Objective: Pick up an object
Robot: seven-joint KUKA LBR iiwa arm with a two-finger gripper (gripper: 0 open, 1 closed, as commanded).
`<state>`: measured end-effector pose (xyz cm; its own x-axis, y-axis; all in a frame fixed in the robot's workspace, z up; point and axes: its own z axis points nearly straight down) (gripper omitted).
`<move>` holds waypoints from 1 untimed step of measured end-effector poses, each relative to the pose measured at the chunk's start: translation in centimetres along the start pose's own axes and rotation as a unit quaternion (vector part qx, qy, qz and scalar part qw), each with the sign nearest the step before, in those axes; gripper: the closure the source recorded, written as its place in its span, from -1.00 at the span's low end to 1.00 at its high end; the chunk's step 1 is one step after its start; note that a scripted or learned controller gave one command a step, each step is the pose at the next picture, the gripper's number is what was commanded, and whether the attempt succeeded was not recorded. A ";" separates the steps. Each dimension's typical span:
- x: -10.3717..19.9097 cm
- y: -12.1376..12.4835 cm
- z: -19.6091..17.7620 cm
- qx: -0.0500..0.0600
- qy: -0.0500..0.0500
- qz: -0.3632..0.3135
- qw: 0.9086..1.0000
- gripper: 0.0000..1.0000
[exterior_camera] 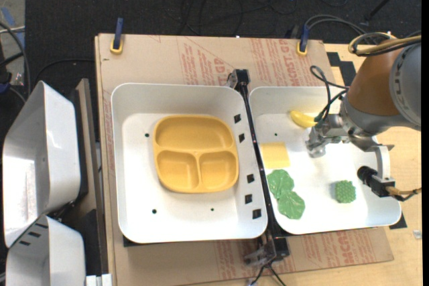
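The right bin (375,214) holds a yellow banana-like piece (301,118) at its back, a pale yellow square slab (275,156) near its left wall, a flat green leafy piece (286,194) toward the front and a small bumpy green ball (345,191) at the front right. My gripper (317,146) hangs low over the bin's middle, just in front and to the right of the banana piece and right of the slab. Nothing shows between its tips.
The left bin (127,144) holds a yellow three-compartment tray (196,152). A black divider (249,144) runs between the bins. The grey and orange arm (382,87) comes in over the right bin's back right. White containers (33,157) stand off the bench's left.
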<state>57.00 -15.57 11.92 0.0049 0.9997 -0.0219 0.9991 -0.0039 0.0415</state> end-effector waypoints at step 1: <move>0.0 1.0 -4.5 0.018 0.010 -0.004 1.000 1.00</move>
<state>57.80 -15.44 16.44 -0.0035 1.0000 -0.0013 1.0000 0.0035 0.0048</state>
